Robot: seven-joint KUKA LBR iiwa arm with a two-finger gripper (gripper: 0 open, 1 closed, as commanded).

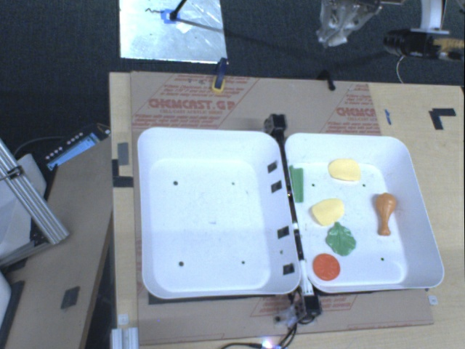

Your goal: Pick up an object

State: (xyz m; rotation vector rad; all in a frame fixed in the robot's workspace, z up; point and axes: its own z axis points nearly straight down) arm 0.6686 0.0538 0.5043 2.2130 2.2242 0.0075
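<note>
Red disc (326, 267): lies at the near edge of the right bin (418, 195), closest to the lens.
Green leafy piece (340, 238): just beyond the disc, near its upper right.
Yellow pieces: one (328, 211) mid-bin just above the leafy piece, another (344, 169) farther back.
Drumstick (385, 211): orange-brown, on the right side of the bin, apart from the yellow pieces.
Green strip (296, 183): lies along the bin's left wall.
Left bin (211, 209): white, beside the right one, clips along the shared edge.
Pincer (340, 20): hangs high at the top of the frame, beyond the counter (240, 97) and well apart from every item; whether its fingers are spread or together cannot be told.
</note>
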